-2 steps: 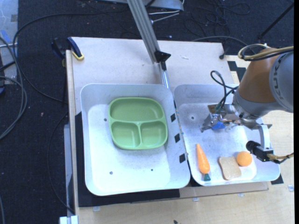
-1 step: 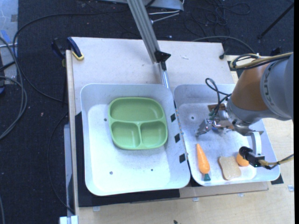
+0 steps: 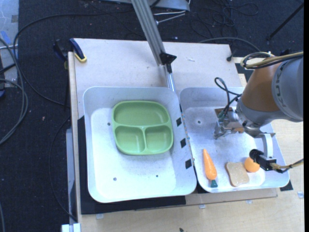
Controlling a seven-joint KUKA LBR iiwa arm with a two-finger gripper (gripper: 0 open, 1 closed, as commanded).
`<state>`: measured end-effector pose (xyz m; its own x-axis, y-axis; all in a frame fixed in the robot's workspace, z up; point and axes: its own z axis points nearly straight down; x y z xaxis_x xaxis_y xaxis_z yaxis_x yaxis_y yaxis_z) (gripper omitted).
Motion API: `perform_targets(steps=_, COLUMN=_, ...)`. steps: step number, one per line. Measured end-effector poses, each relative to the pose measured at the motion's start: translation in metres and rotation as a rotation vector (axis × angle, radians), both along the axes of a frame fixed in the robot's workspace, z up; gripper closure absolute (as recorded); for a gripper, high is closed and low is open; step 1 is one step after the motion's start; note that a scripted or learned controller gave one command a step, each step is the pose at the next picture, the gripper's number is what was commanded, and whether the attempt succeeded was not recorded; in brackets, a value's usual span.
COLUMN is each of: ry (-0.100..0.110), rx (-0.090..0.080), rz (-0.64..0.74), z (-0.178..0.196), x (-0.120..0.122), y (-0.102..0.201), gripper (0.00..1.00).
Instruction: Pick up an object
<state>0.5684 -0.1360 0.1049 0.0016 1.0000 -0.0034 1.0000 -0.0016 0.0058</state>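
Nearest the camera, below my pincer [image 3: 221,132] in the view, three small things lie along the near rim of the right bin [image 3: 203,98]: a toy carrot [image 3: 209,164] with a green stub at its near end, a tan slice of bread [image 3: 236,173] just beside it, and an orange ball-like piece [image 3: 251,165] at the far right, close to a black cable fitting. All three sit apart from my pincer, on the bin floor.

My pincer hangs low over the middle of that bin, pointing down at bare white floor. Its tips are small and dark against the arm, and I cannot tell whether they stand spread or pressed together; nothing shows between them, so I hold nothing.

I judge the carrot the best target. It looks like light, stiff plastic, smooth and likely a bit slippery, tapering toward its tip. I would take it across the thick middle of its body, squeezing across the short width, not near the narrow end, where it could squirt out. The bread looks flat and low, harder to get under; the round piece may roll away.

To my left, past the bin walls, the other bin [image 3: 96,129] carries a green divided plate [image 3: 143,127], well apart from me.

Farther off, a grey metal post [image 3: 149,25] slants up from the table [image 3: 120,64].
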Motion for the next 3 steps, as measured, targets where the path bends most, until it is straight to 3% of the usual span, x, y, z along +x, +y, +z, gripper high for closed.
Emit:
perform_targets(steps=2, ry=0.0, rx=0.002, rz=0.004, z=0.09, x=0.01, y=0.004, gripper=1.0)
perform_targets(steps=3, ry=-0.002, rx=0.001, rz=0.004, z=0.154, x=0.015, y=0.003, gripper=1.0)
